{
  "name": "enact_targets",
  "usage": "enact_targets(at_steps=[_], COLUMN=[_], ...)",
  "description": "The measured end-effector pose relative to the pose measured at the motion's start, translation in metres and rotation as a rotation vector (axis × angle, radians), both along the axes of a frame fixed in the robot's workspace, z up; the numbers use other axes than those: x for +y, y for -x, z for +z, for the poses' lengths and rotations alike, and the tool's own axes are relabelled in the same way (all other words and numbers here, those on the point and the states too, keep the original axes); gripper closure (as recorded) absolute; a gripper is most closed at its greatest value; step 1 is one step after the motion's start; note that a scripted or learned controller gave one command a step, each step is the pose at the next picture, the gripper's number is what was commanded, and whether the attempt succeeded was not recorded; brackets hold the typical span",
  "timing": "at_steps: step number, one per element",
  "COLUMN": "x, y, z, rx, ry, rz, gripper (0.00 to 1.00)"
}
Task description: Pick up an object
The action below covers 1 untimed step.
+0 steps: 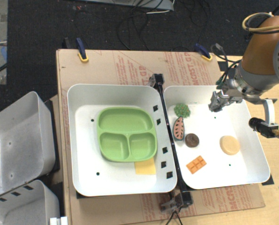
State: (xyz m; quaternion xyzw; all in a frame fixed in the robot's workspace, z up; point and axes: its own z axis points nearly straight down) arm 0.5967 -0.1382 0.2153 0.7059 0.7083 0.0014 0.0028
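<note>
Over the right bin [252, 175], the gripper [216, 102] hung near the far wall, beside the broccoli [181, 110]. Whether it was open or closed, I could not tell. It held nothing visible.

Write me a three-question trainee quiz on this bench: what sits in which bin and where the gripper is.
1. True or false: the green divided tray lies in the right bin.
2. Which item lies nearest the gripper? A) orange waffle piece B) green broccoli piece C) yellow square
3. Fill in: the watermelon slice lies beside the bin's ____ wall.

Key
1. False; it lies in the left bin, with the yellow square at its near edge.
2. B.
3. Left, by the divider; the brown round piece and the pale round disc lie further right.
</note>
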Motion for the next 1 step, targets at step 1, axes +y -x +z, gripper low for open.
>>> enact_targets(at_steps=[1], x=[0.0479], y=[-0.0062], z=[0.0113], rx=[0.003], ry=[-0.002], rz=[0.004], gripper=[1.0])
